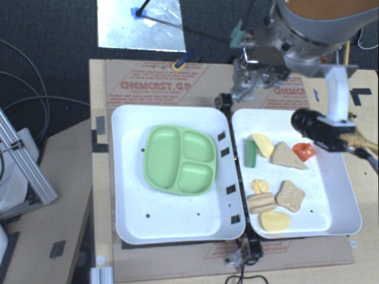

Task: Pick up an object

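Toys sit in the right bin (342, 201): a yellow piece (262, 145) and green stick (251, 152) at 10 o'clock, a tan wedge (288, 157) and red tomato (304, 151) at 1 o'clock, a cookie (259, 186), hot dog (261, 202), toast (290, 196) and yellow lump (275, 220) at 6 o'clock. A green tray (180, 160) lies in the middle of the left bin (127, 206). At 12 o'clock, past the bins, hangs the gripper (244, 87). I cannot tell if it is open or closed.
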`<action>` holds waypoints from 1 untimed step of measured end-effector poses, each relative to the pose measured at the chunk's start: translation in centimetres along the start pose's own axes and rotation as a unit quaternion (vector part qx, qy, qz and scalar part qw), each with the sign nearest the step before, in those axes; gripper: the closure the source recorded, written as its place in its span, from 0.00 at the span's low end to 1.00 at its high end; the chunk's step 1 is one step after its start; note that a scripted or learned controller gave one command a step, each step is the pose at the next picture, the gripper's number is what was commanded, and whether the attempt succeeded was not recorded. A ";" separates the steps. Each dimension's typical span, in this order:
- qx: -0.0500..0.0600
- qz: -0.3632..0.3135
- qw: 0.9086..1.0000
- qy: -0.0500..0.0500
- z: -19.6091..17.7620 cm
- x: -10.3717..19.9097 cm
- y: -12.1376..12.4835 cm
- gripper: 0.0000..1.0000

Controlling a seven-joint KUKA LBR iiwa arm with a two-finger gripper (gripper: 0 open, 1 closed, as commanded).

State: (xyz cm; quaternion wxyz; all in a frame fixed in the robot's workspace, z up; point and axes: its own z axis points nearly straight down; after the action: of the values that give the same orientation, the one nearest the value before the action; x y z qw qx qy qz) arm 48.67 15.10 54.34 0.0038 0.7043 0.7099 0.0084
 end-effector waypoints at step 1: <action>0.007 0.000 1.000 -0.002 0.9 6.9 0.0 1.00</action>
State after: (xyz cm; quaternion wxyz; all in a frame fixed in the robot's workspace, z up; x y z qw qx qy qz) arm 48.62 21.99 53.49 0.0003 0.7042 0.7100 0.0022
